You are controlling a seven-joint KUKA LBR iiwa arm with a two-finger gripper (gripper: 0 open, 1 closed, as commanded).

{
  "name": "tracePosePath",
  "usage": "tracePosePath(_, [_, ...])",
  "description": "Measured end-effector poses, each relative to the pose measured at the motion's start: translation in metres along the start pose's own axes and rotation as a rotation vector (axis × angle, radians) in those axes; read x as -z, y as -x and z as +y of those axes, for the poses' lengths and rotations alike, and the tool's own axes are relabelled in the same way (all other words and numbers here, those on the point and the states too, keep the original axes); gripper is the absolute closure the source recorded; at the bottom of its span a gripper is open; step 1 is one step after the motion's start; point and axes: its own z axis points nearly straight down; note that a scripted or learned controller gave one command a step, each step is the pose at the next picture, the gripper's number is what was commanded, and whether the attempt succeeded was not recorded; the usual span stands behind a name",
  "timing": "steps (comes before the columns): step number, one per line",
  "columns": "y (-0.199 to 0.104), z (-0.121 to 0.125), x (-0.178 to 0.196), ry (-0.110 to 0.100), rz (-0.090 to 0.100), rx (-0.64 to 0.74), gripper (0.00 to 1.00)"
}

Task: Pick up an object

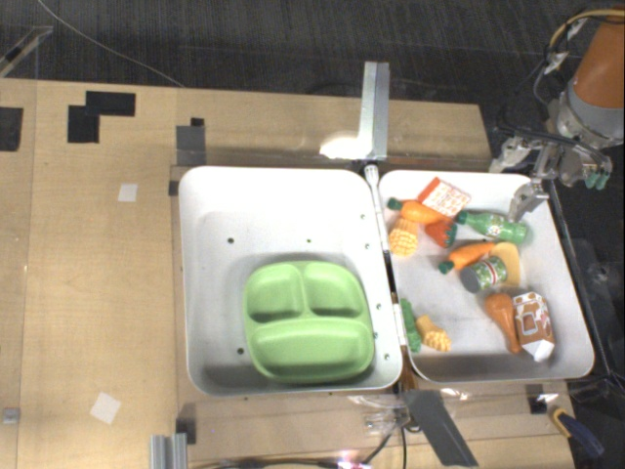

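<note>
The left bin holds a green divided tray, the right bin a heap of toy food (green bottle near the top), and the gripper hangs above that bottle holding nothing, so picking is yet undone.

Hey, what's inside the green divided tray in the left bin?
Nothing that shows: the green tray has three bare compartments. It covers the left bin floor beneath it, so anything there is hidden.

bench: light wood | on it: left bin, right bin, side by side, touching
</note>
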Motion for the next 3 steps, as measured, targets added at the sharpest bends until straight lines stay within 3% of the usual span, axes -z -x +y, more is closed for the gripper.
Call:
tracePosePath(1, [-0.021, 0.016, -0.114, 0.0, -0.001, 0.033, 0.0])
tracePosePath(2, [-0.07, 0.01, -0.128, 0.0, -0.003, -0.072, 0.0])
tracePosePath(3, [-0.116, 0.072, -0.125, 0.0, -0.007, 0.067, 0.0])
